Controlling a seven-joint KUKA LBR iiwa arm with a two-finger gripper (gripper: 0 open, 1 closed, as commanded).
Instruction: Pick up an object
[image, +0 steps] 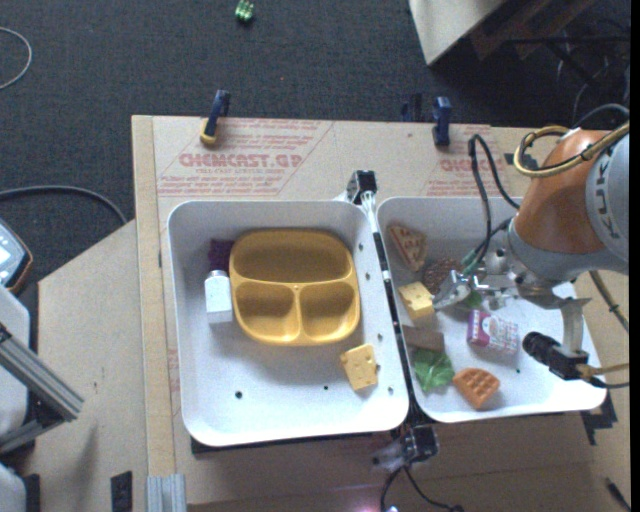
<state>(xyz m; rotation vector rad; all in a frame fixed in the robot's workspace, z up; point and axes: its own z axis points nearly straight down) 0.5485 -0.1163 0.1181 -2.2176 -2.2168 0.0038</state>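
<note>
The cheese cube (416, 299) looked the likeliest pick: it lay in the right bin (590, 398), close against the divider, just to the view-left of the gripper (462, 290) and a touch nearer the camera. It was squat, with no marked long axis, so approach angle would probably matter little. Nothing sat between the fingers, and whether they stood apart or together could not be made out against the clutter.

Just beyond the gripper, toward the far wall, lay a dark brown cookie-like piece (438, 271) and, further on, a toast wedge (407, 244). On the gripper's near side, toward the arm, a small pink-and-white carton (494, 332) lay tilted; nearer the camera still were a green leafy piece (433, 372) and an orange waffle (477, 387).

The arm (570, 215) came in from the right, its orange band hunched over the bin's far right part, wrist bent down so the gripper hung low among the items.

Well apart, in the left bin (190, 300), sat a yellow divided tray (295, 285), a white bottle (218, 297) touching its left edge, and a second cheese piece (360, 366).
</note>
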